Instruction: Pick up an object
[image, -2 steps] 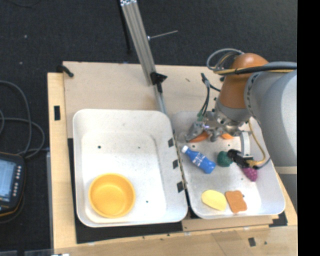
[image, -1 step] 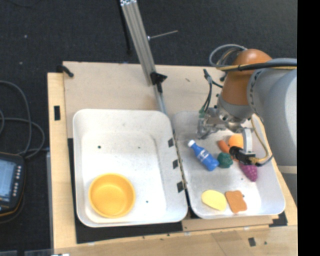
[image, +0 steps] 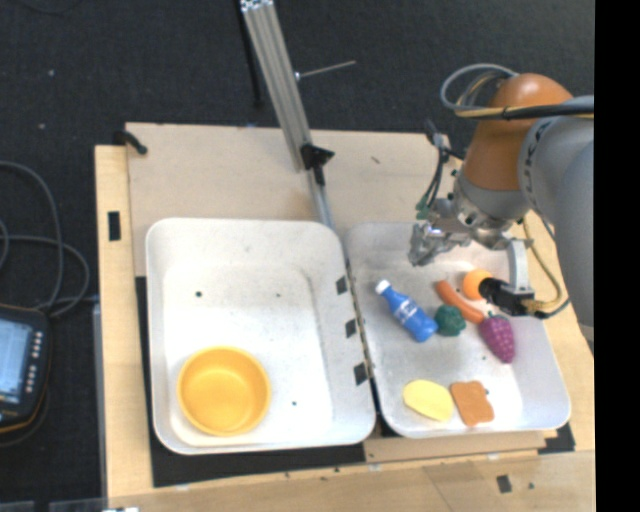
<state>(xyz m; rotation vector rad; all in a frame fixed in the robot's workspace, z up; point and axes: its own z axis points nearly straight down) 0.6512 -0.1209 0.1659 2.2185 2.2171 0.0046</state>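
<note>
My gripper (image: 428, 246) hangs over the back part of the right bin (image: 530, 400), with nothing between its fingers. Just below it lies a blue bottle with a white cap (image: 405, 310). To the right of the bottle are a green lump (image: 450, 321), an orange carrot-like piece (image: 457, 300), an orange ball (image: 475, 281) and a purple grape bunch (image: 499, 337). Near the bin's front lie a yellow piece (image: 429, 400) and an orange-brown block (image: 472, 402).
The left bin (image: 250, 260) holds a yellow bowl (image: 223, 390) at its front left. A slanted metal pole (image: 290, 110) rises behind the bins. A black cable clip (image: 510, 295) hangs by the arm near the orange ball.
</note>
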